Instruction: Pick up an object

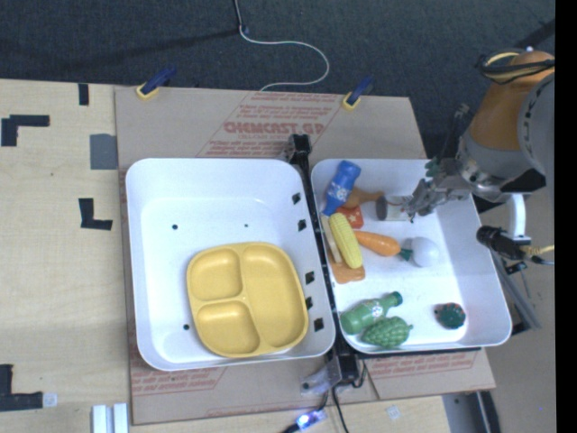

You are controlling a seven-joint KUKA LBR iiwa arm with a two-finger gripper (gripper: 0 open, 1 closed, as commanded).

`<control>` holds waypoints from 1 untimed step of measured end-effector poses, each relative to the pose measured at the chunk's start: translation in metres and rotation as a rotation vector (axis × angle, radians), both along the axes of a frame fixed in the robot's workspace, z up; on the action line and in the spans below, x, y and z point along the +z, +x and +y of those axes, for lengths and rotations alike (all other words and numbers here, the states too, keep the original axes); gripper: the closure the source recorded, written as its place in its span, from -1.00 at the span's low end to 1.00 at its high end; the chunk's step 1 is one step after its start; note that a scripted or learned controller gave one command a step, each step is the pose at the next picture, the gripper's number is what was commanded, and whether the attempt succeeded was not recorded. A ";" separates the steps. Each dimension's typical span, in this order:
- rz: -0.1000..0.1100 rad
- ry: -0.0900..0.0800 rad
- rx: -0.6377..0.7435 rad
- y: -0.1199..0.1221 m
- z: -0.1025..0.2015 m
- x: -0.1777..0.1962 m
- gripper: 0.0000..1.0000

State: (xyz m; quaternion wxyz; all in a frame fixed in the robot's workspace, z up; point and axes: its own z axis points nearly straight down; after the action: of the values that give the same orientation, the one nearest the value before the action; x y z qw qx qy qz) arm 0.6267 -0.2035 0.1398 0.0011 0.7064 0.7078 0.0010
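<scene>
Near edge of right bin (pixel 482 282): I see a green bottle (pixel 370 310), a bumpy green piece (pixel 388 333) and a dark green lump (pixel 449 315). Further back: carrot (pixel 377 242), corn (pixel 344 240), blue bottle (pixel 341 185). Claw (pixel 422 197) hovers above the far side; I cannot tell its state. Yellow divided plate (pixel 246 298) in left bin (pixel 149 242).

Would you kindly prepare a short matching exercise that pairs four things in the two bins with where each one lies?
Things:
1. yellow divided plate
2. blue bottle
3. corn cob
4. dark green ball

Places:
A. near corner of the right bin, on the arm's side
B. far end of the right bin, beside the divider
C. near half of the left bin
D. right bin, along the divider, beside the carrot

Pairs: 1-C, 2-B, 3-D, 4-A
</scene>
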 end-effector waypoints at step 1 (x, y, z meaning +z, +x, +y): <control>-0.002 0.000 0.001 0.002 0.011 0.058 1.00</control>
State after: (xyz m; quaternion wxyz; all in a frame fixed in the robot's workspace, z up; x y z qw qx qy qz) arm 0.6282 -0.1929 0.1974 0.0020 0.7061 0.7081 0.0016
